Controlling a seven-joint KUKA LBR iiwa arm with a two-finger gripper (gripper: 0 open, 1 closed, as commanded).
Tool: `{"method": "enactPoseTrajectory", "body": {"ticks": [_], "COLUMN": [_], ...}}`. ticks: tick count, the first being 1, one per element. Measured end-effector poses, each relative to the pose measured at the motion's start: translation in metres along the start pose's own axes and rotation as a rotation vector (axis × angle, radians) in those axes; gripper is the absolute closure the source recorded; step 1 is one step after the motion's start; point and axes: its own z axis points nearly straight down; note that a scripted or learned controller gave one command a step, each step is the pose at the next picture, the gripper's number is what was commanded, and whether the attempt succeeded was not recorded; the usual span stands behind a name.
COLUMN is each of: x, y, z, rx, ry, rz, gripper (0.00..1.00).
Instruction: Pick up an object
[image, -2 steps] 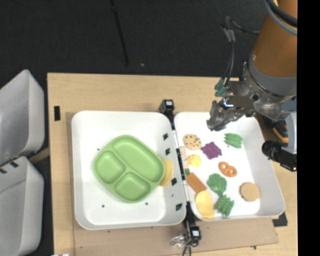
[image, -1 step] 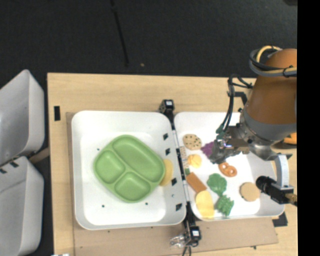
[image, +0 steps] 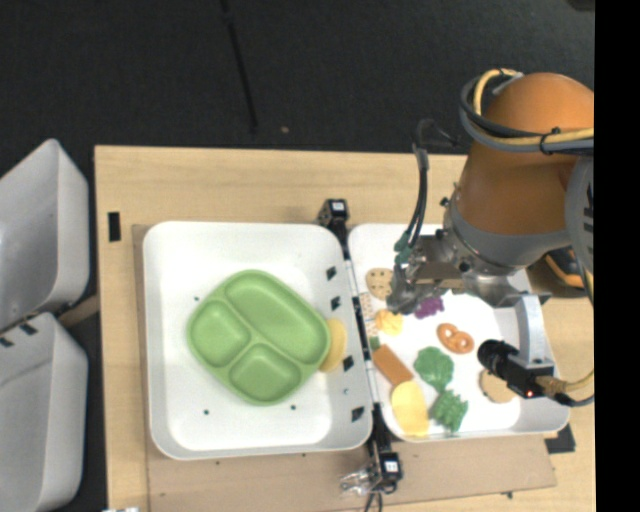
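The gripper (image: 408, 290) (finger state I cannot tell) hangs at the right bin's (image: 505, 428) upper left, the purple toy (image: 430, 305) just right of it.

A light wooden table (image: 240, 185) lay beneath the end effector (image: 410, 285) and carried two white bins. The right bin (image: 372, 240) sat directly under the end effector. The left bin (image: 170, 300) lay beside it, toward the view's left. A green divided plate (image: 260, 337) rested tilted in that left bin, well apart from the end effector. White cushions (image: 35, 235) stood farthest from it, past the table's left edge, on a dark floor (image: 200, 70).
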Motion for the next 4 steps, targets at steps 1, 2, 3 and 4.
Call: {"method": "enactPoseTrajectory", "body": {"ticks": [1, 2, 3, 4], "x": [-0.004, -0.005, -0.005, -0.005], "y": [0.001, 0.002, 0.003, 0.004], "z": [-0.008, -0.016, -0.025, -0.034], "rx": [0.005, 0.008, 0.01, 0.013], "ry": [-0.004, -0.006, -0.008, -0.01], "rz": [0.0, -0.008, -0.018, -0.028], "gripper": [1.0, 1.0, 1.0, 1.0]}}
